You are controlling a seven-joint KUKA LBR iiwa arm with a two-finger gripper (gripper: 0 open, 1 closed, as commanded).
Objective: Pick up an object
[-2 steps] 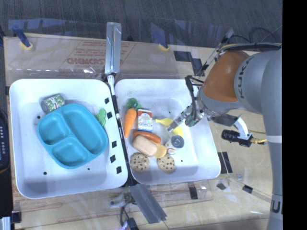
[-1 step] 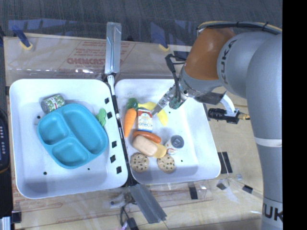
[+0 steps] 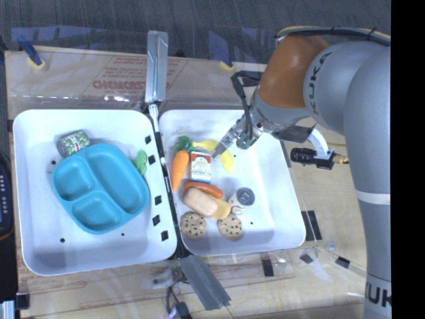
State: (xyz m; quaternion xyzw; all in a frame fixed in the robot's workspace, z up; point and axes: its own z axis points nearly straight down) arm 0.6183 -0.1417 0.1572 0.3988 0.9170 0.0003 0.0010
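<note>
Apparently poised to select a target, the two-finger gripper (image 3: 229, 142), whose closure could not be judged, hung above the yellow plastic banana (image 3: 222, 153) near the right-hand white bin's (image 3: 282, 205) far edge.

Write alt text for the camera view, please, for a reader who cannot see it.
The grey arm's end effector hangs over the right bin, just above a banana, beside a carrot, a small carton and two cookies. The left bin holds a blue divided tray and a can.

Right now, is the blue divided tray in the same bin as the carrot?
No, the blue tray lies in the left bin; the carrot lies in the right bin.
</note>
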